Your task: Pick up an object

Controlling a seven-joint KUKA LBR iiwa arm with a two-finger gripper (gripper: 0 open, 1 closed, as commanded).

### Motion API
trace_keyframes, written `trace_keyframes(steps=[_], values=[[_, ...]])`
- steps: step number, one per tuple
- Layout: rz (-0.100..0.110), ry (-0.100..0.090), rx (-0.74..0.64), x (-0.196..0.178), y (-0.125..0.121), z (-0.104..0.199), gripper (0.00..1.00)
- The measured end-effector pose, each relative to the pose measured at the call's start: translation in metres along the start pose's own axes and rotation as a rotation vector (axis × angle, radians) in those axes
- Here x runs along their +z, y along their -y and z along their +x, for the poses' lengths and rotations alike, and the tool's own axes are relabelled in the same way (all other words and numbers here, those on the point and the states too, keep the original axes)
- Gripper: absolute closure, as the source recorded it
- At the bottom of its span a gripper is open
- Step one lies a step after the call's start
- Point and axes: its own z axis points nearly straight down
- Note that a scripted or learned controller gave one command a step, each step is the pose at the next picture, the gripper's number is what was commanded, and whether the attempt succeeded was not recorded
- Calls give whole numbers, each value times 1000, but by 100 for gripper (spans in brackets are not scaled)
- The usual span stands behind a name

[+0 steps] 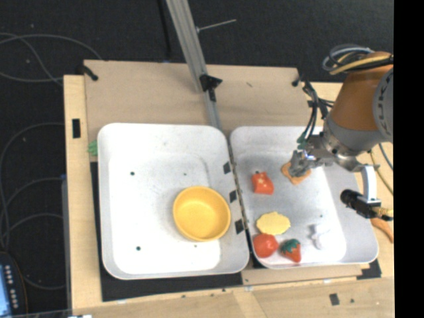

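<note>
My gripper (301, 161) hangs over the upper part of the right bin (344, 244), right above a small orange piece (289, 173) that peeks out at its lower left. Whether it touches that piece I cannot tell. Left of it lies a red pepper-like toy (263, 184). Lower in the same bin are a flat yellow piece (273, 223), a red tomato (265, 245), a strawberry (291, 250) and a small white object (317, 236). A yellow bowl (201, 212) stands in the left bin (132, 151).
A slanted metal pole (189, 38) rises behind the bins, near their shared wall. Cables and a black fitting (358, 203) hang off the arm at the right bin's right edge. The bench top (146, 91) lies bare behind the bins.
</note>
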Motion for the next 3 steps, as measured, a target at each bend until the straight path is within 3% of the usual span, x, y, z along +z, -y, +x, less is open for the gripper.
trace_keyframes(steps=[2, 3], values=[[4, 1, 0, -87, -3, -3, 100], [6, 1, 2, -76, -14, 51, 100]])
